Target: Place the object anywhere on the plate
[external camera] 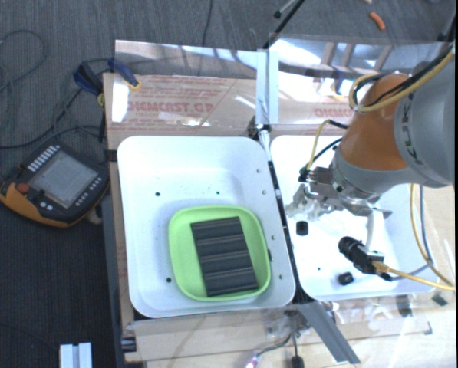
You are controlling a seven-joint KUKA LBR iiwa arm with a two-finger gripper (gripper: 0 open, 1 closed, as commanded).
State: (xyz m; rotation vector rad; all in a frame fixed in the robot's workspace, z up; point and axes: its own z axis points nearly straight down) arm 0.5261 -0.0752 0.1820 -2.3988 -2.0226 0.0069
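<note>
- Left bin (136, 205): a green plate (179, 228) sits toward its near edge, and a dark grey ribbed block (225, 255) lies flat right on it, covering most of the plate's middle.
- The block runs lengthwise away from the camera, tilted slightly, with green rim showing on all sides.
- Over to the right bin (321, 271): the arm (401, 136) reaches in from the right, with the orange band above the wrist sitting over the bin's far half.
- The gripper (304, 205) hangs near the left wall of the right bin, close to the divider between the two bins. Nothing shows between its fingers, and I cannot tell how far apart they stand from this angle.
- A small dark piece (301, 226) lies on the white floor just below the gripper.
- Yellow cable (413, 278) trails across the right bin, past a black fitting (355, 251).
- Off the surface, left side: a teach pendant (52, 184) rests on the dark carpet (37, 297).
</note>
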